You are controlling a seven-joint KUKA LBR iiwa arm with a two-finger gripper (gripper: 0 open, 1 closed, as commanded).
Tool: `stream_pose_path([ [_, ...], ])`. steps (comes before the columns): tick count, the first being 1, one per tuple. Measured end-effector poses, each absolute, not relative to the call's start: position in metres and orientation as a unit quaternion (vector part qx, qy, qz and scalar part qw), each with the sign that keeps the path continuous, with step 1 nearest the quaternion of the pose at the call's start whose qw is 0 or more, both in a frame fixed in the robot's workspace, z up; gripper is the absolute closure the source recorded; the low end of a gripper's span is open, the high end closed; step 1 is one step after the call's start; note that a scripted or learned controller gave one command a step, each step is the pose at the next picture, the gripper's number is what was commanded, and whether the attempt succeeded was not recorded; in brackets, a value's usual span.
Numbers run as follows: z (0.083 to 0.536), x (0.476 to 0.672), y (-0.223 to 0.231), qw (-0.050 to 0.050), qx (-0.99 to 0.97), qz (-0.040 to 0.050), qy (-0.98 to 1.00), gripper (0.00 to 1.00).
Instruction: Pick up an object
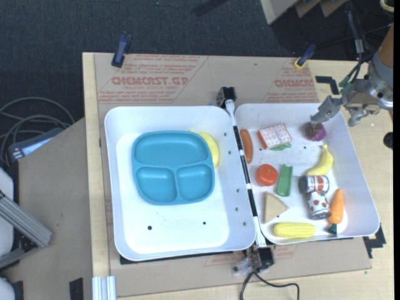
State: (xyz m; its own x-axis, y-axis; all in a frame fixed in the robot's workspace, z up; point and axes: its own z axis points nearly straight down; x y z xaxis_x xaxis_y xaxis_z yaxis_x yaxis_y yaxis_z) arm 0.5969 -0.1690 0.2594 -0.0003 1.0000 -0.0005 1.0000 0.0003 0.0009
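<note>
The right bin point(359, 167) holds several toy foods: an orange sausage point(247, 145), a red-and-white box point(275, 135), a purple item point(315, 130), a banana point(322, 161), a tomato point(267, 175), a green pickle point(285, 180), two cans point(317, 194), a carrot point(337, 206), a tan wedge point(273, 205) and a corn cob point(294, 230). My gripper point(340, 113) hangs over this bin's far right corner. It is open, with nothing between its fingers. Its left finger point(325, 111) ends just above the purple item.
The left bin point(125, 230) carries a blue divided plate point(174, 167), with a yellow item point(212, 147) tucked at its right edge. Clamps sit at the bench's back corners and between the bins. Cables lie on the floor at the left.
</note>
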Motion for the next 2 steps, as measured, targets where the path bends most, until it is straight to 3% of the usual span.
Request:
stream_pose_path([
  [1,0.145,0.58,-0.134,-0.001,0.707,-0.0006,0.707,0.0],
  [2,0.084,0.545,-0.108,-0.001,0.707,-0.0002,0.707,0.0],
])
